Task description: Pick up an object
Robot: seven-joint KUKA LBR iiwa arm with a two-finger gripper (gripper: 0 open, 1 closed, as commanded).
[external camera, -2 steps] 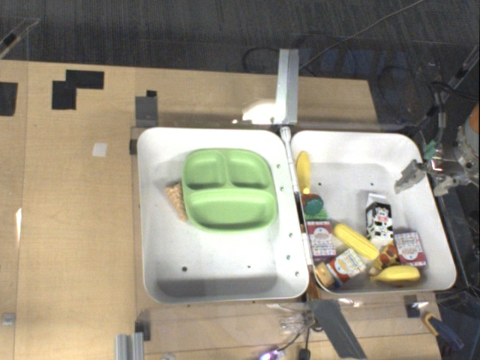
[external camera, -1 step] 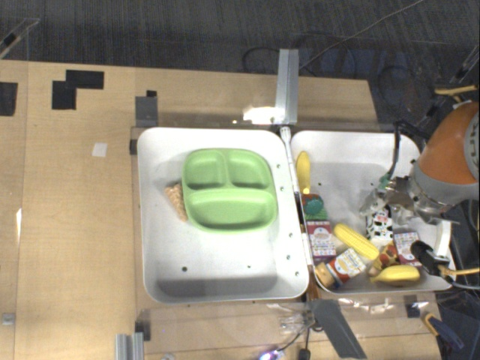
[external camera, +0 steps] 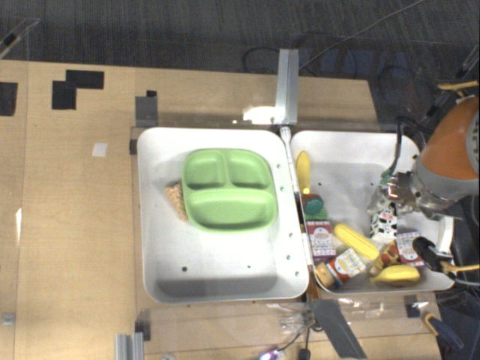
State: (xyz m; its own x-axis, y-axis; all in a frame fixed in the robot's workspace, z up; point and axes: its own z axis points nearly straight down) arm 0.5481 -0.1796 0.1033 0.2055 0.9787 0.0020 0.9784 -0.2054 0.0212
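Reaching: the grey arm with its orange band [external camera: 450, 145] comes in from the right and its gripper [external camera: 390, 197] hangs low over the right bin [external camera: 337, 152], close to that bin's right wall.
Pincer: whether the fingers are spread or pressed together I cannot tell; nothing is seen pinched between them.
Candidate object: a small black-and-white item [external camera: 384, 223] lies just under the gripper tip, the nearest thing to take; what it is exactly is too small to tell.
Neighbours: a corn cob [external camera: 355, 240] lies just left of it, a banana [external camera: 397, 274] near the front wall, a small carton [external camera: 319, 238] and a can [external camera: 339, 267] further left, and a long yellow piece [external camera: 303, 172] along the divider.
Crowding: the front right corner is packed, things touching one another, so a blind close could nudge the corn or catch two things.
Doing it well: my judgement is to centre over the black-and-white item, descend straight, close fully, then lift slowly and check it rises.
Other bin: the left bin [external camera: 157, 223] holds a green divided plate [external camera: 228, 188] with a tan scrap [external camera: 176, 199] at its left edge, well apart from the work.
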